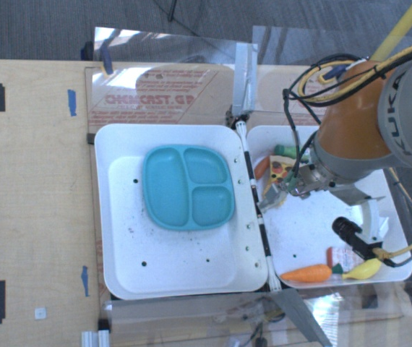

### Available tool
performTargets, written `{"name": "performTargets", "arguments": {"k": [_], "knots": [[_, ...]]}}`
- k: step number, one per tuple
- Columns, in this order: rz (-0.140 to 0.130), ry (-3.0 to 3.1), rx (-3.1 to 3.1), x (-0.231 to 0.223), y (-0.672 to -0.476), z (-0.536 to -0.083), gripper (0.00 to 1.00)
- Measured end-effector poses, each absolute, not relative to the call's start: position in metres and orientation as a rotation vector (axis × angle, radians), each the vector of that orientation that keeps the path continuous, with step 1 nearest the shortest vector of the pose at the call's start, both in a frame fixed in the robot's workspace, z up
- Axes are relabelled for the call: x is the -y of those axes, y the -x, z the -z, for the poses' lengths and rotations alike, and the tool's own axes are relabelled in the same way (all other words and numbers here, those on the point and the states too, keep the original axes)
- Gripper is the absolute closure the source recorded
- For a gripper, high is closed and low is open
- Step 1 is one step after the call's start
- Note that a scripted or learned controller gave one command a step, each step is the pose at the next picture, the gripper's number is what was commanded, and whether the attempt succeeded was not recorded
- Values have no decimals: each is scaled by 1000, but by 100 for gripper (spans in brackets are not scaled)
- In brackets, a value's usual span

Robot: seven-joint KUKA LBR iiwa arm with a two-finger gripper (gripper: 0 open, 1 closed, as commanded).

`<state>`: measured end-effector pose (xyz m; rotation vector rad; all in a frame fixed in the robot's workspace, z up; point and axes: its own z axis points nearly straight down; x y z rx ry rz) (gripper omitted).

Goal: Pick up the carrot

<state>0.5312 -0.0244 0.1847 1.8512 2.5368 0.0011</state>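
Observation:
The carrot [306, 273] is orange and lies flat along the front edge of the right bin [300, 230], pointing left. My gripper [280, 192] hangs low over the left side of that bin, near the wall between the two bins, well behind the carrot and apart from it. It sits right by a pizza-slice toy [279, 170] and a pale yellow piece [272, 191]. The arm's orange band [350, 121] covers the back right of the bin.
A yellow banana [366, 269] and a red-and-white packet [340, 255] lie just right of the carrot. A green item [287, 151] and a reddish item [262, 167] sit at the bin's back left. The left bin [119, 251] holds a teal divided plate [189, 186].

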Motion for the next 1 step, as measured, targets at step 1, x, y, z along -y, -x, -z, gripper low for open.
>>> {"name": "performTargets", "arguments": {"k": [1], "knots": [[1, -2077, -2359, 15, -524, -184, 0]]}}
